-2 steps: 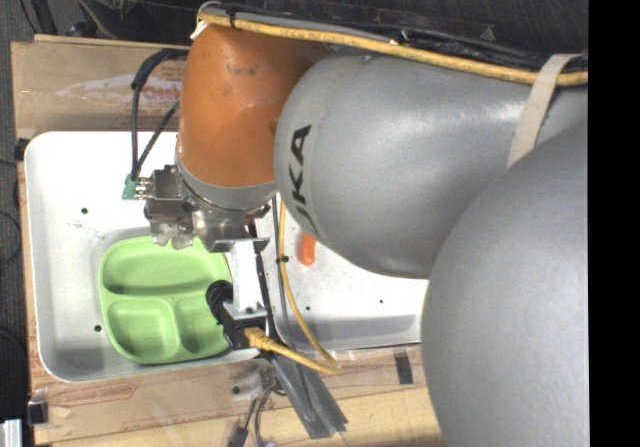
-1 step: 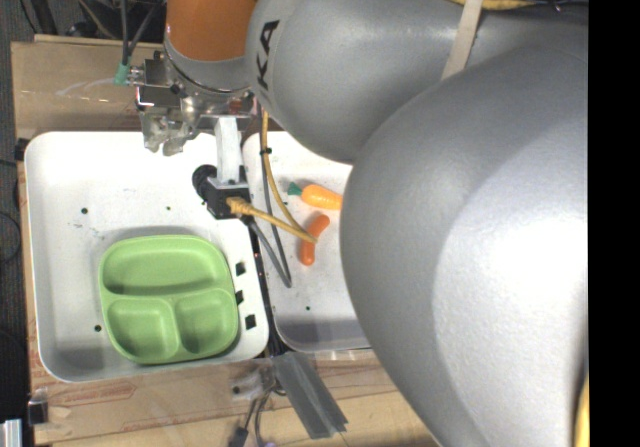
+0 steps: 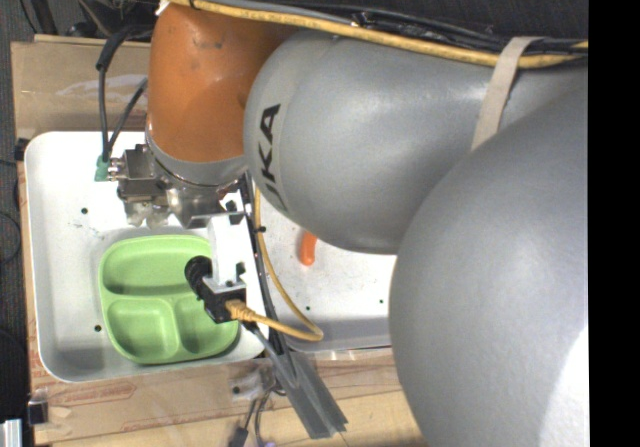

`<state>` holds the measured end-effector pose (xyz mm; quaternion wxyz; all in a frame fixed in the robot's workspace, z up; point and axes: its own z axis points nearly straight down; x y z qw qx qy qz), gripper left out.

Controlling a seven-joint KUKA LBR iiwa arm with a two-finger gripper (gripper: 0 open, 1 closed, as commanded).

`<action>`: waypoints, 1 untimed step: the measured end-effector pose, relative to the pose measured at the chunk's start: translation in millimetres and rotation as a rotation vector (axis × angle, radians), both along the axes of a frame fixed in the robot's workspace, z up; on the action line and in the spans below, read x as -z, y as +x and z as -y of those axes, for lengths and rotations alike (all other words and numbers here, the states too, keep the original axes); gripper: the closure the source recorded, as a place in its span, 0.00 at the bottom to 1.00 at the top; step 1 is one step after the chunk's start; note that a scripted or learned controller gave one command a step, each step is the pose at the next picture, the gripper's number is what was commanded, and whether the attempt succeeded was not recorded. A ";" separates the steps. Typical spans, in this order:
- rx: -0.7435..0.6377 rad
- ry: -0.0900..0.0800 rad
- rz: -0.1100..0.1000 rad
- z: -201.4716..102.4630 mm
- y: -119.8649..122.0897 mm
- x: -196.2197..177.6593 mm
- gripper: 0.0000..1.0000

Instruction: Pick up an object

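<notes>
As it reaches in from the right, the grey arm (image 3: 420,145) bends its orange band (image 3: 200,75) down over the left bin (image 3: 50,235) | gripper (image 3: 165,197) buried under the wrist, jaw state cannot be told | green divided tray (image 3: 150,310) in left bin below gripper; small orange object (image 3: 308,250) in right bin, mostly hidden.
</notes>
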<state>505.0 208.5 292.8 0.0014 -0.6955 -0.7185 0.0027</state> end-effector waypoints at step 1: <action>-0.283 0.000 -0.001 43.1 4.3 53.5 1.00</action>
